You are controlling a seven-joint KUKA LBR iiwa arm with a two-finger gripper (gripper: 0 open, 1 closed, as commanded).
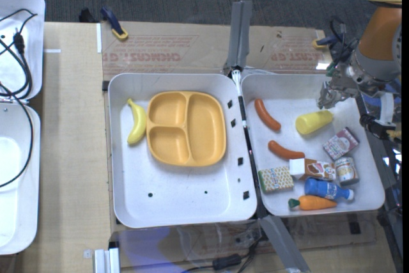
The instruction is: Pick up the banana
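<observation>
- banana (135, 123): lay in the left bin (121, 195), at nine o'clock of the yellow divided plate (187, 127), just beside the plate's left rim; long axis ran roughly twelve to six, stem end uppermost, curve bulging away from the plate.
- yellow divided plate: three compartments, sat in the upper middle of the left bin.
- gripper (327, 99): hung over the right bin (374, 198) near its upper right corner, at about one o'clock of that bin's centre, well apart from the banana; whether the claw was released or clenched could not be told, and nothing was seen held in it.
- arm (378, 41): grey with an orange band, entered from three o'clock.
- yellow block-like item (314, 123): lay just below the gripper, at its six o'clock.
- two sausages: one (268, 114) tilted at the bin's upper left, one (285, 151) nearer the centre.
- small packaged goods at the bin's four o'clock: a pink-and-white carton (340, 143), a can (346, 171), a brown packet (318, 169), a white cube (296, 167), a green-and-tan box (275, 179).
- blue bottle (327, 189) and carrot (313, 202): lay side by side along the right bin's six o'clock edge.
- bench (70, 137): bore both bins side by side, touching at the middle divider.
</observation>
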